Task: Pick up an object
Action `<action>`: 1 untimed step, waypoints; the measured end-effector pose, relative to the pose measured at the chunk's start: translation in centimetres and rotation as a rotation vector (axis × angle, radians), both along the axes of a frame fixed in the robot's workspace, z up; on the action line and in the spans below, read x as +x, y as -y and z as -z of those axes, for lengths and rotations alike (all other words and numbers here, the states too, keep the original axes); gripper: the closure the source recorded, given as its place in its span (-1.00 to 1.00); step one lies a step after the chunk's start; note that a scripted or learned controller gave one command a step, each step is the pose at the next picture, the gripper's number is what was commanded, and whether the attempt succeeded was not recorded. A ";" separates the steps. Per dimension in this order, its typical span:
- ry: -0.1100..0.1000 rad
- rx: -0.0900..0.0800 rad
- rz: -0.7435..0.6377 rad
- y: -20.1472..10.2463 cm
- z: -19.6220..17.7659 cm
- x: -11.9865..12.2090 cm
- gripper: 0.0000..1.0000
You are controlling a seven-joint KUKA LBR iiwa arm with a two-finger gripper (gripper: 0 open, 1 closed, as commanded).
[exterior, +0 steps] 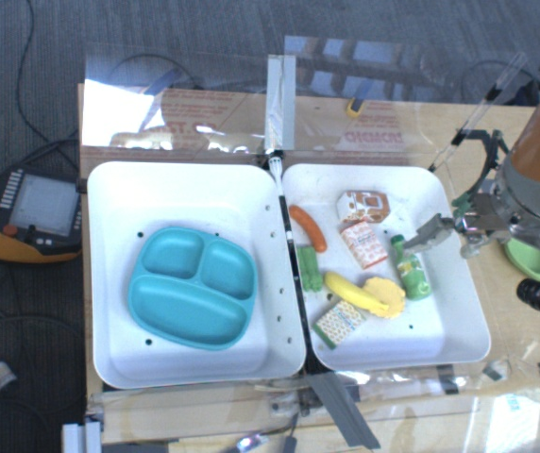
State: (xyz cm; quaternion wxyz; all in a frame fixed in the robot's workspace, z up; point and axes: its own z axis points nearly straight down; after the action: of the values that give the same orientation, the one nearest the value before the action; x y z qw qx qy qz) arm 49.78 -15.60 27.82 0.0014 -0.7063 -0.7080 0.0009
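The gripper [432,231] is hovering at the right bin's [459,321] right side, just above a green bottle [412,270]; whether it is open or closed, I cannot tell. Nothing is showing in its grasp. A banana [357,293], carrot [309,227] and two packets [364,243] are lying in that bin. A teal tray [193,287] is sitting in the left bin [109,253].
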 end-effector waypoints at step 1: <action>-0.001 -0.002 0.064 5.0 13.1 6.2 -1.00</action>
State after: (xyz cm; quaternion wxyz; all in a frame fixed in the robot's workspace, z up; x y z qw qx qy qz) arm 55.94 -20.62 14.73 0.0013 -0.7287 -0.6848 0.0018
